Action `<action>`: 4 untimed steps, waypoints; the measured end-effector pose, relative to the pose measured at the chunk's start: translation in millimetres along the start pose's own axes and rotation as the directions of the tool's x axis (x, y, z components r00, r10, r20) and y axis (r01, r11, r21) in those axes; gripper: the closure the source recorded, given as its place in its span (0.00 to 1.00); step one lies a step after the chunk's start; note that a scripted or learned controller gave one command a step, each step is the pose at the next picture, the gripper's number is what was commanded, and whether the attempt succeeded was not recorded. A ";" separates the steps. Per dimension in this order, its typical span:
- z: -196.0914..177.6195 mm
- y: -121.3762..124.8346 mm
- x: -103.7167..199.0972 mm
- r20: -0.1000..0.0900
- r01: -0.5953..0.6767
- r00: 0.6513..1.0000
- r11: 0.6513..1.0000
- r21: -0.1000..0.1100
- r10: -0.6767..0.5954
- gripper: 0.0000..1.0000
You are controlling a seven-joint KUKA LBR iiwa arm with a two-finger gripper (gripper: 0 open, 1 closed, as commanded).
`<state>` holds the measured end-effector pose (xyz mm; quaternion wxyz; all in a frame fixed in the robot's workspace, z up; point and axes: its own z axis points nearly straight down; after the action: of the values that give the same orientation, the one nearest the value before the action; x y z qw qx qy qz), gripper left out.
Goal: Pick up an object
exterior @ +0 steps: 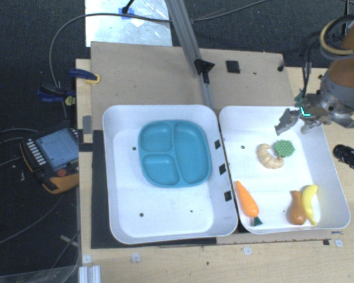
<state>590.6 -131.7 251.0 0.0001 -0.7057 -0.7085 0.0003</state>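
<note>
The right bin (248, 128) holds a green broccoli piece (284, 148) touching a tan croissant (269, 157), an orange carrot (246, 200) at its left edge, and a yellow banana (310, 203) beside a brown chicken drumstick (297, 208) at the front right. My gripper (296, 121) hovers over the bin's back right part, just behind and to the right of the broccoli. Its fingers are spread apart and nothing lies between them.
The left bin (121, 175) carries a blue divided plate (174, 152). A grey metal pole (186, 31) slants across the back of the bench. Clamps (65, 90) and a handheld pendant (52, 155) lie off the bench to the left.
</note>
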 end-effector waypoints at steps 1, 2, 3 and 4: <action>-1.0 0.5 0.0 0.000 0.000 1.000 1.000 -0.002 0.000 0.00; 43.5 3.3 6.8 0.000 0.001 1.000 1.000 0.001 -0.001 0.00; 91.6 -5.0 11.8 -0.001 -0.003 1.000 1.000 0.002 0.003 0.00; 138.4 -0.1 19.3 -0.001 0.001 1.000 1.000 0.002 -0.001 0.00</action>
<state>590.4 -112.4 112.6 0.0010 -0.7054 -0.7088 0.0007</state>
